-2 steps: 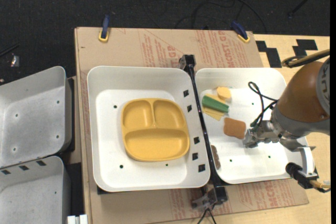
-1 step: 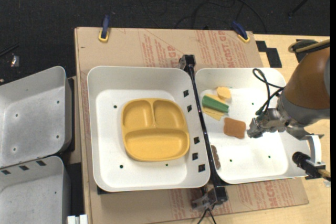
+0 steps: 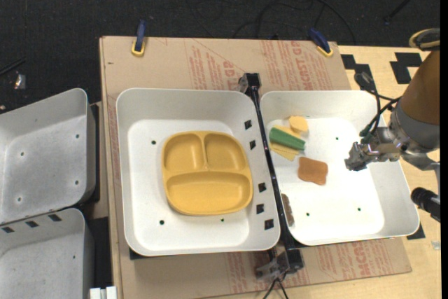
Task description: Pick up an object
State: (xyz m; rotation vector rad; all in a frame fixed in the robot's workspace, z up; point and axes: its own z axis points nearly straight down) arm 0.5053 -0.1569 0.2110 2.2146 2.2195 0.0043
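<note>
The right bin (image 3: 364, 220) holds a brown block (image 3: 313, 170), a green and yellow sponge-like piece (image 3: 287, 141) and a small yellow piece (image 3: 299, 124) near its left wall. My gripper (image 3: 355, 158) hangs over the bin's right half, a short way right of the brown block and apart from it. Nothing shows between its fingers.
The left bin (image 3: 140, 220) holds a yellow divided plate (image 3: 207, 173). A black divider (image 3: 266, 164) runs between the bins. Grey trays (image 3: 42, 150) lie off the bench at left. Clamps (image 3: 139, 45) hold the cardboard at the back.
</note>
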